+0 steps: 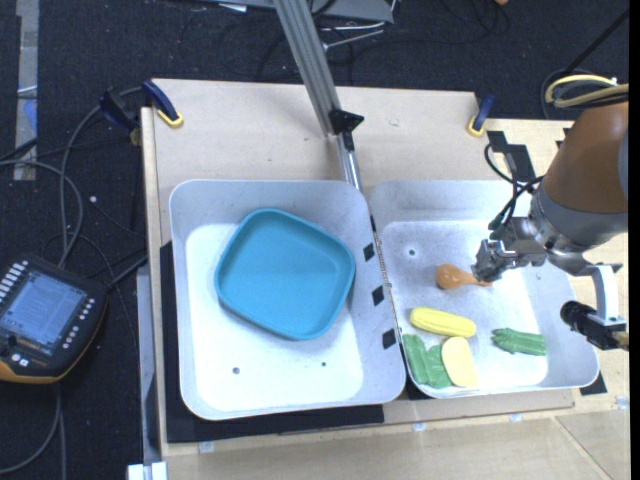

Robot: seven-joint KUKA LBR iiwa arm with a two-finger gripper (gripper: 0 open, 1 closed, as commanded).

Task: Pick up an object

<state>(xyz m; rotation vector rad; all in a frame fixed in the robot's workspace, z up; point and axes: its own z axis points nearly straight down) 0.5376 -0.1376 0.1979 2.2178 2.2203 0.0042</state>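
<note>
Reaching into the right bin, the gripper hangs at the orange toy's end for a pick; jaw state cannot be told. Yellow and green toys lie nearer the front.

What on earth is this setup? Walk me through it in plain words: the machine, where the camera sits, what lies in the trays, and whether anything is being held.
This is one picture, taken by a fixed camera above a bench, looking down at a slant. The grey and orange shape at the right is a robot arm; its gripper is the two-fingered "hand" at its tip.

On the bench sit two shallow white bins. The left bin holds a blue square plate. The right bin holds toy foods: an orange piece right beside the gripper, a yellow corn-like piece, a pale yellow piece, a green piece next to it, and another green piece.

The gripper is low over the orange piece, but I cannot tell whether it grips it.
</note>
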